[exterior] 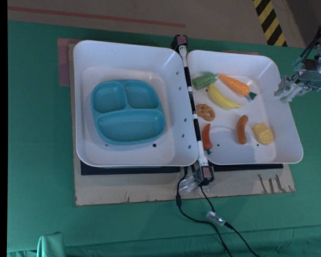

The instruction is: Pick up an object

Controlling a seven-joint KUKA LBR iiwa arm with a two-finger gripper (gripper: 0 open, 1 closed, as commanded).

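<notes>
Orange carrot (234, 83) in right bin (282, 123), beside banana (222, 97), pretzel (205, 111), sausage (241, 129), corn (264, 133). Blue plate (128, 111) in left bin (84, 63). Gripper (287, 91) over right bin's right rim; cannot tell how jaws stand.

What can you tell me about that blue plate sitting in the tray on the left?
The blue plate is a smooth, plastic-looking dish, roughly square with rounded corners and a raised rim. Ridges split it into three sections: two small ones along the far side and one wide one on the near side. It lies flat, right side up, near the middle of the left white bin, resting on the bin's floor. Nothing lies in it or touches it.
</notes>
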